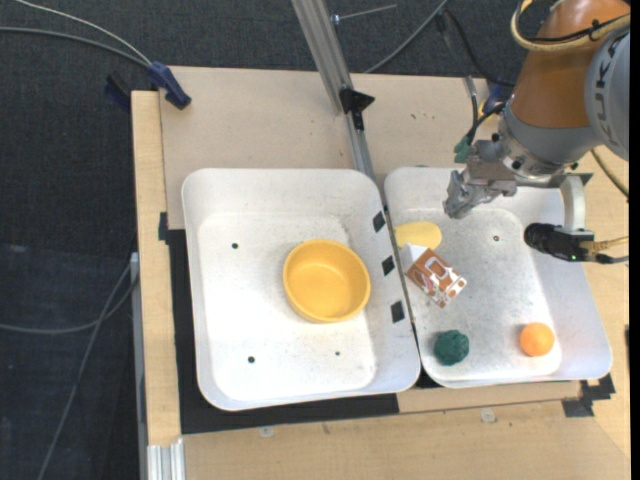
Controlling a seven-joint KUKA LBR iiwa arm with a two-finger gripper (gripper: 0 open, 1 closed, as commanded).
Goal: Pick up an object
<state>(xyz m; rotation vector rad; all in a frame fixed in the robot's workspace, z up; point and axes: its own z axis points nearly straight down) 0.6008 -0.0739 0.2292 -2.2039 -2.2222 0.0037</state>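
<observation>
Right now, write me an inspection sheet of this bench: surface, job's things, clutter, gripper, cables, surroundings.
Surface: wooden bench bearing a left bin and a right bin, side by side.
Job's things: yellow bowl in the left bin; in the right bin a pale yellow piece, a red-and-white box just below it in the view, a green ball and an orange ball near the front edge.
Clutter: blue clamp at the bench's far left corner.
Gripper: gripper over the right bin's far end, above the pale yellow piece; no object seen between its fingers.
Cables: thin cable across the dark floor at left; more near the arm.
Surroundings: dark carpet; a metal pole slanting over the bench.
</observation>
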